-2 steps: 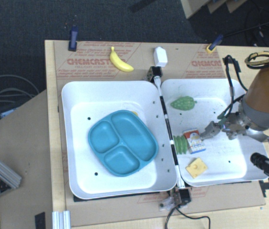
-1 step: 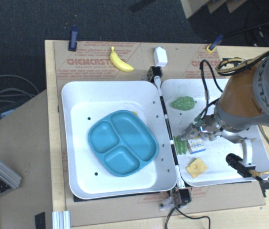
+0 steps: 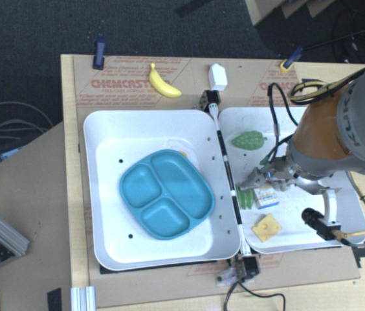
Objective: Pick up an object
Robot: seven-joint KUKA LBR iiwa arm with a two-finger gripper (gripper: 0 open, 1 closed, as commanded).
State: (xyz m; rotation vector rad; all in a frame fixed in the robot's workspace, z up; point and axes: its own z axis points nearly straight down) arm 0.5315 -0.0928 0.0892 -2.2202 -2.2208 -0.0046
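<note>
On the table (image 3: 72,173), a banana (image 3: 163,83) lies on the cardboard behind the left bin (image 3: 98,193), outside both bins. In the left bin sits a blue plate (image 3: 165,194) with three compartments, tilted a little and taking up the middle of the bin floor. A small yellowish bit peeks out just behind its far edge; it is too small to identify.

Between the bins runs a dark divider strip. The right bin (image 3: 299,235) holds several small things. A green leaf-like piece (image 3: 248,140) lies near the far left part of that bin, apart from the rest. Against the left wall of the bin is a green packet (image 3: 245,198), and just to its right a small box (image 3: 267,198) with white and blue on it, the two touching or very nearly so. Nearer the front, a yellow block (image 3: 266,227) lies on its own, just beside the box.

The pincer (image 3: 272,175) is low over the right bin, directly above the box and the green packet, at the end of the arm (image 3: 338,131) coming in from the right. Its tip is hidden among wrist parts and cables, so I cannot tell how it is set, nor whether it has hold of anything.
</note>
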